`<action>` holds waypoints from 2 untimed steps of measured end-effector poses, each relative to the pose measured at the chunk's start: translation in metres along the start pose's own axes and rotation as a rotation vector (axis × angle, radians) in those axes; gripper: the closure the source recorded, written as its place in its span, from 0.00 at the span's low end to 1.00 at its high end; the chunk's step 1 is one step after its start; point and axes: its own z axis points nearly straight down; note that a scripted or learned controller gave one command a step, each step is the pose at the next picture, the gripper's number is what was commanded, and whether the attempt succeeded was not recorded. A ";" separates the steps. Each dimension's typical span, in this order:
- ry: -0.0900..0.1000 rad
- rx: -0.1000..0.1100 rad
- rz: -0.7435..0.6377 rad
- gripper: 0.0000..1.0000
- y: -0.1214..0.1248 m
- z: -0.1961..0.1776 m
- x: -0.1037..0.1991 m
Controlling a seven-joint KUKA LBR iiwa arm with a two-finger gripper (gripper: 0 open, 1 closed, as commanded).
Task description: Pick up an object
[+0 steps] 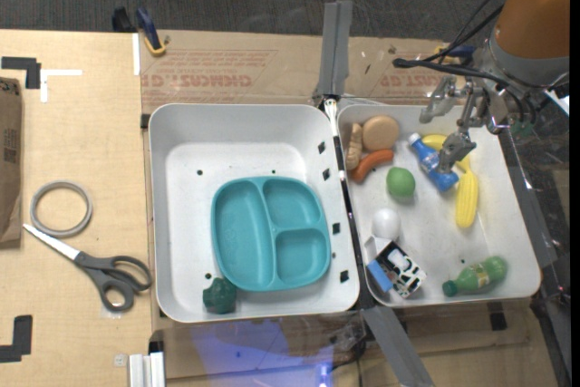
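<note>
Wooden bench under dark carpet; two shallow white bins side by side, the right bin [517, 222] crowded with small toys.

Gripper [456, 145] hangs low over the far part of the right bin, its metal fingers down at the blue bottle [433, 163]. The fingers seem to straddle the bottle's upper end, but whether they are clamped on it or parted I cannot tell. Bottle lies on the bin floor, slanted, not lifted.

Step in hand, by my reading: the reach-and-grasp. Next move would call for closing squarely across the bottle's narrow body, then a straight lift. Bottle looks like smooth hard plastic, rounded, so it could roll or squirt out of a skewed pinch.

Outward from the bottle:
- yellow banana [466, 198], just beside it on the near side, glossy, curved; a second yellow piece touches the bottle's far side.
- green ball [401, 182], just to the bottle's left, matte, round.
- orange sausage shape [372, 163] and a tan rounded lump [379, 131], farther left against the bin wall.
- white egg [385, 221], nearer the camera.
- boxy black-and-white toy [397, 271] and a green bottle [476, 275], well apart, at the near wall.

Left bin [181, 149]: teal divided tray [270, 233], smooth plastic, three compartments; dark green lump [218, 295] at its near corner.

Bench beyond the left bin: scissors [95, 266], tape roll [61, 207].
</note>
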 end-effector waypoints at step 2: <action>-0.009 0.004 -0.167 1.00 -0.072 0.147 -0.005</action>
